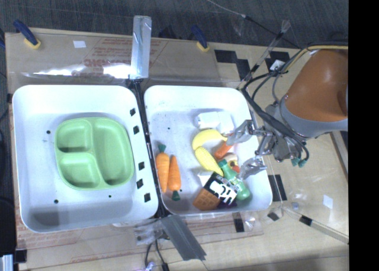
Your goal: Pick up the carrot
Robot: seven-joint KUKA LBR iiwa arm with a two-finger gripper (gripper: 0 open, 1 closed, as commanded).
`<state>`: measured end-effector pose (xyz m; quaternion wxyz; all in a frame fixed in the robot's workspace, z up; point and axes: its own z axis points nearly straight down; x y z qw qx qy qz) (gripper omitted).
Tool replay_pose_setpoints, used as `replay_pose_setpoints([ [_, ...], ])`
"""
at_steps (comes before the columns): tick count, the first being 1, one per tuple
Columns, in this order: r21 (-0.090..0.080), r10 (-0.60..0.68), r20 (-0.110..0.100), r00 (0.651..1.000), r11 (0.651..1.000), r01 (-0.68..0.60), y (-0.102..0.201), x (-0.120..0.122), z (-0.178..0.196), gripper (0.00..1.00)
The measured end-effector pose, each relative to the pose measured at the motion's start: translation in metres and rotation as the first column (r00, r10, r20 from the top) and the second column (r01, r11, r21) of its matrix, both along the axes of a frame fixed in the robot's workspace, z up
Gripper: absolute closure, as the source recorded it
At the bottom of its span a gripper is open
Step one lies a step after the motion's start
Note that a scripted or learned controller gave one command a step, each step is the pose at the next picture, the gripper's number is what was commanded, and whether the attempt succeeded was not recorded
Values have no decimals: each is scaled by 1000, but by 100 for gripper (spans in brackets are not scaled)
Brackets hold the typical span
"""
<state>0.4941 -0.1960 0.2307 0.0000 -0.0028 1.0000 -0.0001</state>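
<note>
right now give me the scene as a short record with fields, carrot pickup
target: two carrots lying side by side at the left edge of the right bin
claw: over the right side of the right bin, fingers spread, nothing between them
near claw: bananas and a pile of small toys
left bin: holds a green divided plate
status: carrots not grasped, apart from the claw

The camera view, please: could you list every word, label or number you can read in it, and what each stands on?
No text can be read.
Faint reddish print on the clear plastic sheet behind the two white bins: too blurred.
Black-and-white pattern on the small dark packet in the right white bin: too small.
</note>
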Motion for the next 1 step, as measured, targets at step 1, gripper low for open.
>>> replay_pose_setpoints([
  [1,2,-38,-2,999,999,38,53,-17,-47,0],
])
